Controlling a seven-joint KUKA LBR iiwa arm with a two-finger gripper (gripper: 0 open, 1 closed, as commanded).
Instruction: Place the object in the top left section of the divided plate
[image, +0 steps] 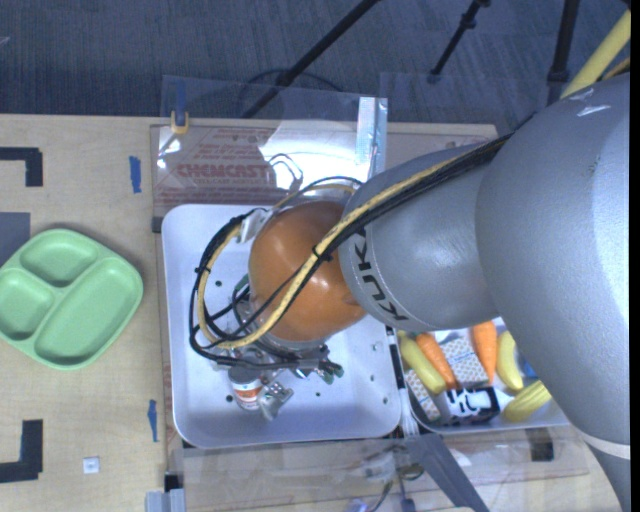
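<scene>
A small thing (250, 392) with orange and white on it lay in the left bin (185, 300), near the front edge. It was too small and blurry to tell what it was or which way it pointed. The gripper (262, 385) hung right over it, low in the bin. It was too hard to see whether the gripper was holding it.

The big grey arm (500, 230) came in from the right, with its orange band (295, 265) above the left bin and a yellow cable (330, 240) looped around it.

The green plate (65, 298) sat well apart on the wooden bench (80, 150), to the left. The right bin (412, 405) held carrots (435, 355) and a banana (510, 365).
</scene>
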